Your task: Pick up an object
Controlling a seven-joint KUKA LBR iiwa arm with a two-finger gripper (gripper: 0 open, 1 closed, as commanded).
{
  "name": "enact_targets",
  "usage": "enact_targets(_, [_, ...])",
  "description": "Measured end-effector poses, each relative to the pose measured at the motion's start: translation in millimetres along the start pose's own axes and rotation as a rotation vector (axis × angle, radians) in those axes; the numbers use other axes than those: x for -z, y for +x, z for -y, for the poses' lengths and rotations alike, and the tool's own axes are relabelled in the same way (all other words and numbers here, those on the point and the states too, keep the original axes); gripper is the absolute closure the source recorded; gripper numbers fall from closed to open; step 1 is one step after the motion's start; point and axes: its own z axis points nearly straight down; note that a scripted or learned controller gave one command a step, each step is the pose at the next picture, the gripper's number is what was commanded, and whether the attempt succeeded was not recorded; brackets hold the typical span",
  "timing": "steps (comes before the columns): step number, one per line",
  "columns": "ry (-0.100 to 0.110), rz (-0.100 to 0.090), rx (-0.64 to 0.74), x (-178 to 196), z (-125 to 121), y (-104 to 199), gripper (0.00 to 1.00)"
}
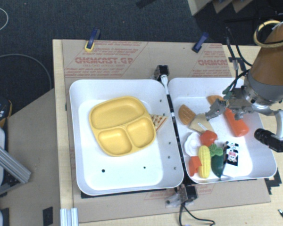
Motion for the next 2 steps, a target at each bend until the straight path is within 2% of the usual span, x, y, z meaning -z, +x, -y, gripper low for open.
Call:
enact_targets(1, [-0.012,0.002,0.003,6,-3,0,0.00])
enact_targets(2, [-0.005,0.000,0.002,-58,-4,0,0.00])
